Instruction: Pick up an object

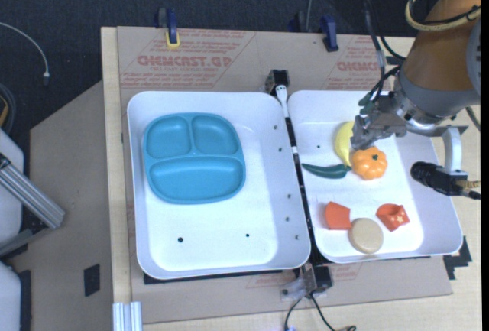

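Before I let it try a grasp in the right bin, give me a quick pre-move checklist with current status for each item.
1. End effector over the right bin: ok, it sits at the yellow object and the orange pumpkin-like toy.
2. Nothing held: cannot tell, the tips are hidden among those two objects.
3. Target isolated: not ok, yellow object, orange toy and green pepper crowd together.
4. Easier picks available: ok, the red-orange block, beige disc and red piece lie nearer the front, though block and disc touch.
5. Left bin undisturbed: ok, blue divided plate lies flat inside.
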Controlling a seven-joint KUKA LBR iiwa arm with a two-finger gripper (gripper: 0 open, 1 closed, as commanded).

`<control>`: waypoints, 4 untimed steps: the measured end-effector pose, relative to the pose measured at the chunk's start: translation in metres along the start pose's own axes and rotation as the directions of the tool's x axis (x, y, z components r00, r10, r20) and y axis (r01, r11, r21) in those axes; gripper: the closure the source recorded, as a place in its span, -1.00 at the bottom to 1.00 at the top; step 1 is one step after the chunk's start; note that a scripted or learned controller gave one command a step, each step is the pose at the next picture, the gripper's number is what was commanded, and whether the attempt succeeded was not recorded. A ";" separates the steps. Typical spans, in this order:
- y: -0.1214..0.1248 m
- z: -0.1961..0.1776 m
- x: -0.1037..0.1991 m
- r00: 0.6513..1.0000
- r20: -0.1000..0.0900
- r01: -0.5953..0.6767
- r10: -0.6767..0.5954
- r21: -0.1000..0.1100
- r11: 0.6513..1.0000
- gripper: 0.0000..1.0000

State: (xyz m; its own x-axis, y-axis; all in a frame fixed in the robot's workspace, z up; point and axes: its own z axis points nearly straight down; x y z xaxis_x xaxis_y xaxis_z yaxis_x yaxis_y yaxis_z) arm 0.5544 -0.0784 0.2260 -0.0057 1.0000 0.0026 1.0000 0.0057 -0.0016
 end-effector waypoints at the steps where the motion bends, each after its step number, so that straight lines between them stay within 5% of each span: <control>1: 0.003 -0.009 0.059 1.000 0.001 0.001 -0.001 -0.004 1.000 1.00; 3: 0.012 0.007 0.170 1.000 0.000 0.002 -0.002 -0.002 1.000 1.00; 4: 0.012 0.006 0.166 1.000 0.003 -0.005 0.005 -0.003 1.000 -1.00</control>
